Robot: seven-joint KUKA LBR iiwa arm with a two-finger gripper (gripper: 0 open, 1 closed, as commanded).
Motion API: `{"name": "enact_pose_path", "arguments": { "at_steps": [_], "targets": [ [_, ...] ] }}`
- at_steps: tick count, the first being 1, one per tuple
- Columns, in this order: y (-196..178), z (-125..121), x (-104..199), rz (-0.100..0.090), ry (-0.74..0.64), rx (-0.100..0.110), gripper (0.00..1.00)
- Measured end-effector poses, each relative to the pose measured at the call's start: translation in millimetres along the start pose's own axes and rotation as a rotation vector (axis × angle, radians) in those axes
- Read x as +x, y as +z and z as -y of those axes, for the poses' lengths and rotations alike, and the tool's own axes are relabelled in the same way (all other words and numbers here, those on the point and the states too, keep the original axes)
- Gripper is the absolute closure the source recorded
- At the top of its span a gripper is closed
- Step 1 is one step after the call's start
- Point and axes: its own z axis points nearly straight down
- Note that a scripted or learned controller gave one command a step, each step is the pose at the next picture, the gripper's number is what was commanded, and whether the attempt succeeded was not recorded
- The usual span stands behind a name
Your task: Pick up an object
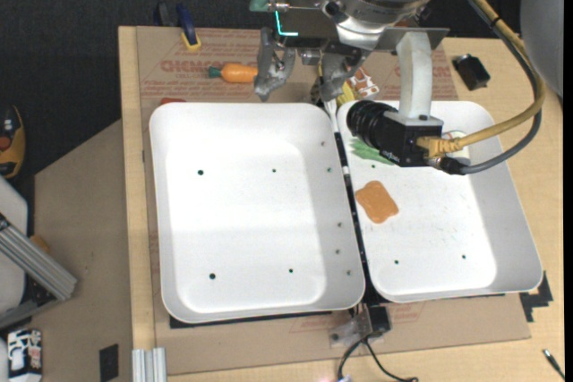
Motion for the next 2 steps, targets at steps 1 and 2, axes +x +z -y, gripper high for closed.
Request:
{"name": "enact_pose_path", "arguments": {
  "at_steps": [1,2],
  "targets": [
    [-11.0,-0.3,0.8,-0.001,-0.002,-0.004,1.0],
    [-10.4,-0.3,0.8,-0.001,-0.001,-0.002,0.0]
  ]
}}
